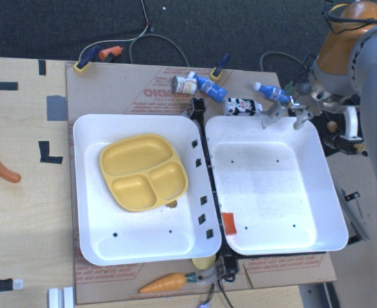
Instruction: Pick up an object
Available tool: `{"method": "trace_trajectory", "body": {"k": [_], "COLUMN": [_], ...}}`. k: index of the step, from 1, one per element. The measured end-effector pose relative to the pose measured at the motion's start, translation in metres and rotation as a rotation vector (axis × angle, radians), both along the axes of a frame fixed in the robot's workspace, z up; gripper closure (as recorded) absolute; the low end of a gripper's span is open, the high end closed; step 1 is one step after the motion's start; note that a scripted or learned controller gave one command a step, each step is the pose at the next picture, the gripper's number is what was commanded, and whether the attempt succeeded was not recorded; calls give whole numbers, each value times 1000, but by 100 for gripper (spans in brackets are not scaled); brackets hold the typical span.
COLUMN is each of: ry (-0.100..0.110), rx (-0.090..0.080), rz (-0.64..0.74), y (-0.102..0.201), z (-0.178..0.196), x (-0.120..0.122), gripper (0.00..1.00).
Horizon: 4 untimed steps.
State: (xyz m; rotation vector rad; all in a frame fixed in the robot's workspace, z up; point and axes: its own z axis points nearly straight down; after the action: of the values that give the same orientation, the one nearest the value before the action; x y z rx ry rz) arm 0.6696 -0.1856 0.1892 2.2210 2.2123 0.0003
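Plate [144,171]: yellow, three-compartment, laid flat in the left bin [85,172], toward its far side; the likeliest pick, judged from size.
Right bin [323,172]: only a small orange item [228,223] is seen at its near left corner.
Gripper [282,115]: held over the right bin's far edge, fingers spread, nothing between them.
Bench [111,92]: toy bottles [210,87] and a carrot [162,283] lie outside the bins.

Yellow plate [144,172], white bins [88,133]
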Motion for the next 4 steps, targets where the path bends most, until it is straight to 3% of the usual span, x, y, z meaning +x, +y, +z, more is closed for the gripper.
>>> {"method": "trace_trajectory", "body": {"k": [1,2,3,4], "ry": [16,3,0,1], "rx": [8,0,3,1], "rz": [7,6,7,7], "y": [63,91,73,73], "z": [-69,-106,-104,-93], "x": [-51,-59,1,0], "gripper": [0,0,0,100]}}
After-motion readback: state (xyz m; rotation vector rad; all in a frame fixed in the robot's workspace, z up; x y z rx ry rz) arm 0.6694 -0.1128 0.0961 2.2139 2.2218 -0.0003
